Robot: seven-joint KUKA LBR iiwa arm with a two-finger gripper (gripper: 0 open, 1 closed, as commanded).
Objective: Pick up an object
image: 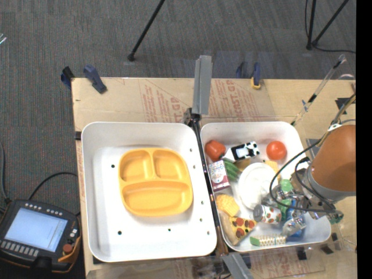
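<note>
The jaws [285, 211] hang low in the right bin [290, 129], among clutter beside the white plate [254, 185]; their state can't be told. Carton [218, 175] print is unreadable.

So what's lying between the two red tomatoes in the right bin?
In the camera view, a small black-and-white toy cow lies between the left tomato and the right tomato, near the right bin's far wall.

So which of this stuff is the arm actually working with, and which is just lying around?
Part of the job:
- gripper, low in the right bin
- toy food piled there: two tomatoes, white plate, pizza slice, small carton

Just lying about:
- yellow divided tray in the left bin
- control pendant on the floor
- blue clamps at the bench edge
</note>
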